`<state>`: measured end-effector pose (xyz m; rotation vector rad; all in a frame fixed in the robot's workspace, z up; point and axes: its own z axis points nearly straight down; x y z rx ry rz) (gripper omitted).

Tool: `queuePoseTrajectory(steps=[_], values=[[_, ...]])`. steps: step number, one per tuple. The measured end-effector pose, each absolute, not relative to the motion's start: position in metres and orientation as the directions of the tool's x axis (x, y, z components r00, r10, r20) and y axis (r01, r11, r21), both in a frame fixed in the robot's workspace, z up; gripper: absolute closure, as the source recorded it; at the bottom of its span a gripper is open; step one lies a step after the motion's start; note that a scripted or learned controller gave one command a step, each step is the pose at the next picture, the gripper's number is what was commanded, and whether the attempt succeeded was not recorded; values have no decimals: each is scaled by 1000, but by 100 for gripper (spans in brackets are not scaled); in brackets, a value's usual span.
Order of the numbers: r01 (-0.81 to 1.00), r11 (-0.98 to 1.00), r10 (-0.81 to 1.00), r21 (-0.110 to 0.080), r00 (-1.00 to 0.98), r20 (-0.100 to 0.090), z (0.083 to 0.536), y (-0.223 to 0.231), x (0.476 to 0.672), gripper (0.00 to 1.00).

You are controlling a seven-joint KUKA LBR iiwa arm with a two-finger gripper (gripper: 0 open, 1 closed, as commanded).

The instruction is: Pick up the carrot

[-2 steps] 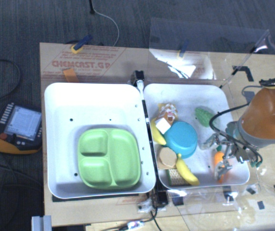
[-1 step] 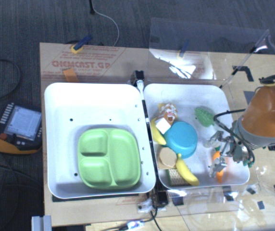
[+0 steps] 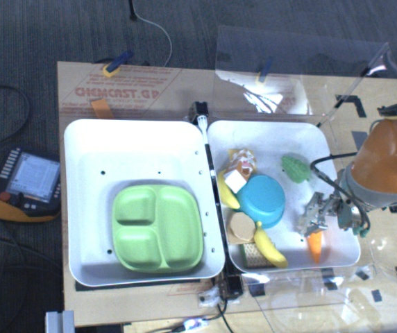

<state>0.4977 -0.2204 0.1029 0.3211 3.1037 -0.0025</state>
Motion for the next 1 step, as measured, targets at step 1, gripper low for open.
queuePoseTrajectory(steps=[1], values=[[204,979,204,2,-979,-20,102,-220,497,0]])
